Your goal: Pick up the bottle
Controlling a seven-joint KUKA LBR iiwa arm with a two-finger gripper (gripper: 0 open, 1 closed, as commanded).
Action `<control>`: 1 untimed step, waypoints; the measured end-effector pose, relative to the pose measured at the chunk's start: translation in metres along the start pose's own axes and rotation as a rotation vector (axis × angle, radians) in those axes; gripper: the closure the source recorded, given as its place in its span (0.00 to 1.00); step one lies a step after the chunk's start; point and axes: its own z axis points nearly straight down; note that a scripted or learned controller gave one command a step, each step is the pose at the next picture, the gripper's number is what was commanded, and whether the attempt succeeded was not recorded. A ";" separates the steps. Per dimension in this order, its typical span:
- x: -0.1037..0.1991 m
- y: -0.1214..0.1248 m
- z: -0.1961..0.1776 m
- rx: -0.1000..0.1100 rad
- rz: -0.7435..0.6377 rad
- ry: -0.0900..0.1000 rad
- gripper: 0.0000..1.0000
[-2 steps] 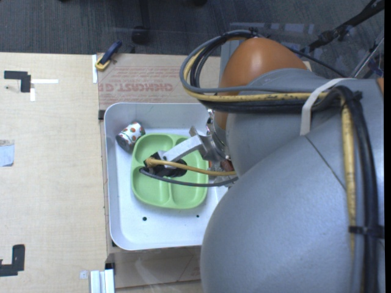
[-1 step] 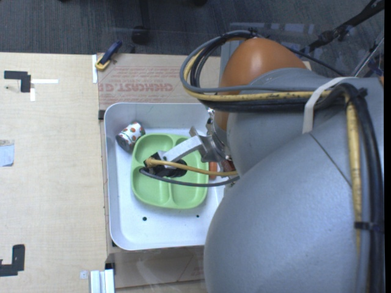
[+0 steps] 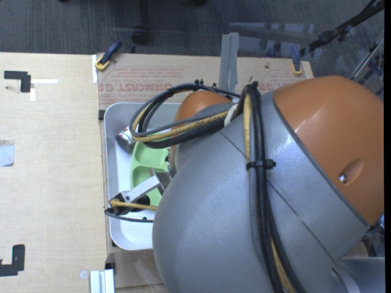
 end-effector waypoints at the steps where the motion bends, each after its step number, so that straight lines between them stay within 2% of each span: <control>1: -0.047 0.113 -0.062 0.001 0.193 0.002 0.00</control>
